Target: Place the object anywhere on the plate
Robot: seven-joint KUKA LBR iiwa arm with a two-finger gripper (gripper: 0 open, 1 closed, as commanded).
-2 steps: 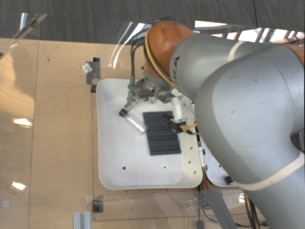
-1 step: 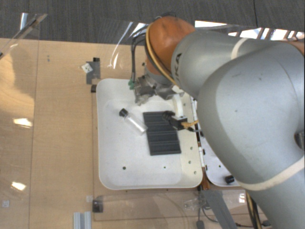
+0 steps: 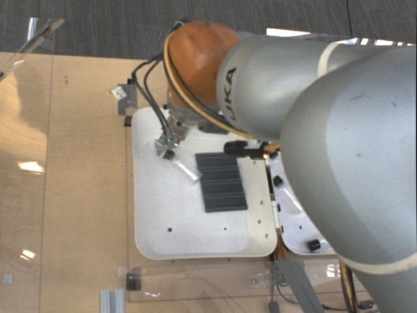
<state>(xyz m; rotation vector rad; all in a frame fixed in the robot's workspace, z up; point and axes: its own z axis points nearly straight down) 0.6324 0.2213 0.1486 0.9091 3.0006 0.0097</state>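
A dark grey ribbed rectangular slab (image 3: 221, 182) lies flat in the middle of the left bin (image 3: 156, 227). Just left of its upper corner lies a small pale translucent stick (image 3: 186, 170), slanted on the bin floor. The arm's orange band (image 3: 199, 54) and grey wrist hang over the bin's far edge. Below them the gripper (image 3: 167, 145) shows as a small tip with black cables and a green spot, right at the upper end of the pale stick. I cannot tell whether it touches the stick. Most of the gripper is hidden by the wrist.
The big grey arm covers the right bin (image 3: 294, 230) almost wholly; small black pieces (image 3: 314, 244) lie in its visible strip. A black bracket (image 3: 126, 103) sits on the bench at the left bin's far left corner. The wooden bench (image 3: 65, 175) spreads to the left.
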